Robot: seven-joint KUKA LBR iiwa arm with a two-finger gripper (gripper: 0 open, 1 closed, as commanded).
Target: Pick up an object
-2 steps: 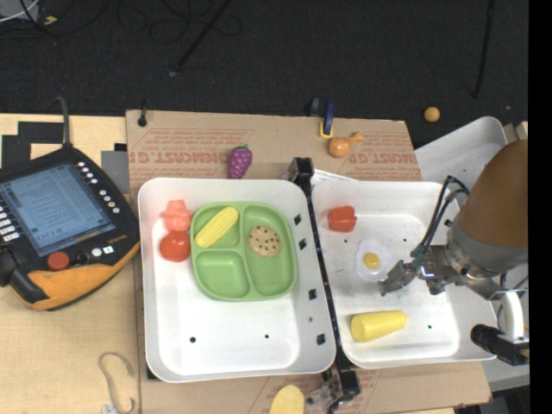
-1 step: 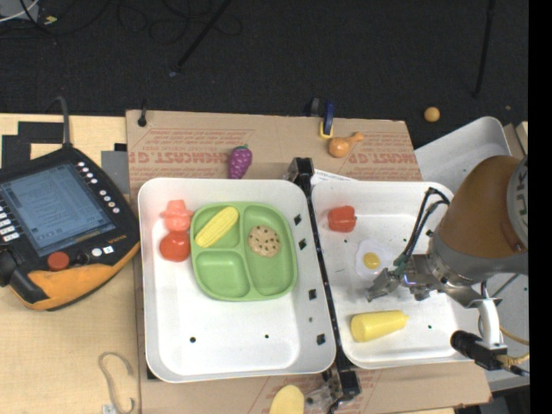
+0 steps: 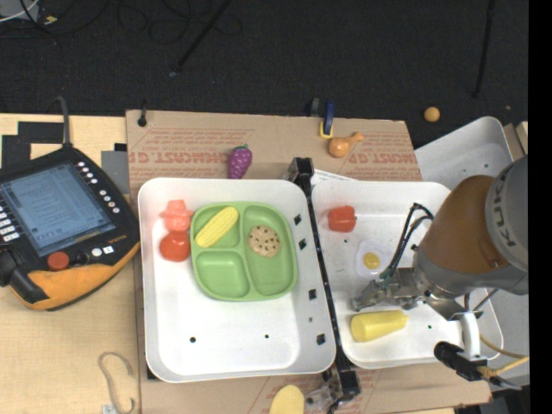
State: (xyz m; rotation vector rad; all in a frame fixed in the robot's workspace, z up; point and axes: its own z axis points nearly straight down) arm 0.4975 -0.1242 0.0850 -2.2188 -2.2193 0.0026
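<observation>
Grey hand (image 3: 373, 297) low in the right bin (image 3: 431, 198), just above a yellow wedge-shaped block (image 3: 378, 325) lying near the bin's near edge; fingers' spread impossible to tell. Farther off in that bin, a red pepper-like toy (image 3: 342, 219) and a fried-egg toy (image 3: 372, 260). Left bin (image 3: 224, 352): green divided plate (image 3: 244, 253) carrying corn (image 3: 214, 225) and cookie (image 3: 264, 241), two red toys (image 3: 175, 231) beside it.

White bins both, left bin (image 3: 164, 335) and right bin (image 3: 405, 198). In the left one, a green divided tray (image 3: 226, 279) carries a yellow corn cob (image 3: 215, 226) and a tan cookie (image 3: 264, 241) speckled dark; beside it, a pink piece (image 3: 176, 215) above a red one (image 3: 174, 247). On the right, a red block (image 3: 341, 219) and a pale yellow wedge (image 3: 377, 325). Far off, purple grapes (image 3: 240, 160) on brown cardboard (image 3: 198, 145) with red lettering.
</observation>
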